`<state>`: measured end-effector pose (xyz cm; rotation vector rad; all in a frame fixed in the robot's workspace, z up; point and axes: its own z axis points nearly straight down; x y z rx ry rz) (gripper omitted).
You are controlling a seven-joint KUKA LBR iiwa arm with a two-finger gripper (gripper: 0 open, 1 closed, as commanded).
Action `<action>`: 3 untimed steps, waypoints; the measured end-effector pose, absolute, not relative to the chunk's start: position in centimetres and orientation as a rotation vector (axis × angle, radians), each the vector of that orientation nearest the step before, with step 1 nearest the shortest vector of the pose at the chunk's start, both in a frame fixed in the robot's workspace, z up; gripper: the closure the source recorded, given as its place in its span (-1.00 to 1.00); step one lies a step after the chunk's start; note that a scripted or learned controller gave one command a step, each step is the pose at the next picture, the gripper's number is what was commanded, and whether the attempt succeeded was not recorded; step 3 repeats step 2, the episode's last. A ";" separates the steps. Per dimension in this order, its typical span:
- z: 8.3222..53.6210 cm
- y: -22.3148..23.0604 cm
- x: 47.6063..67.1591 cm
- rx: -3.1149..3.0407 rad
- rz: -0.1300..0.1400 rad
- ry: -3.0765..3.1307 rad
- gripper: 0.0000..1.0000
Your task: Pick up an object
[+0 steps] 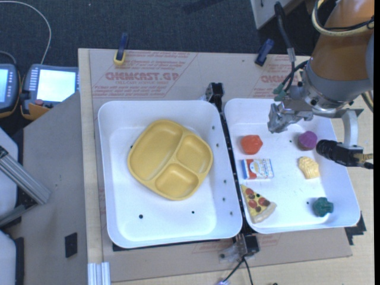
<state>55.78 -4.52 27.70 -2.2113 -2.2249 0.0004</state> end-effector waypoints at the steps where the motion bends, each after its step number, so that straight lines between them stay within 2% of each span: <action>1: 27.6 0.3 54.8 -2.212 0.000 -2.225 1.00; 2: 27.4 5.0 54.1 -2.212 0.001 -2.225 1.00; 3: 27.4 5.0 54.1 -2.212 0.001 -2.225 1.00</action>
